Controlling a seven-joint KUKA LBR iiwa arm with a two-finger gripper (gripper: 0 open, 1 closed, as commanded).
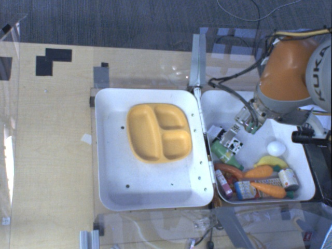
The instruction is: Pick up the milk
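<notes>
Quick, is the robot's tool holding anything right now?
Tool: low in the right bin over the toy food; whether it grips anything cannot be told.

light wood bench [52,139] w/ black tape marks [52,60], dark grey carpet floor [129,9] behind, loose cable [244,4]

A mustard-yellow divided tray [158,132] lay in the white left bin [111,154]. The right bin [220,108], also white, held orange carrots [259,172], a white egg [276,149], a yellow banana [272,162] and a green bottle [224,153]. The desk [46,139] was pale wood with black squares [52,60].
</notes>
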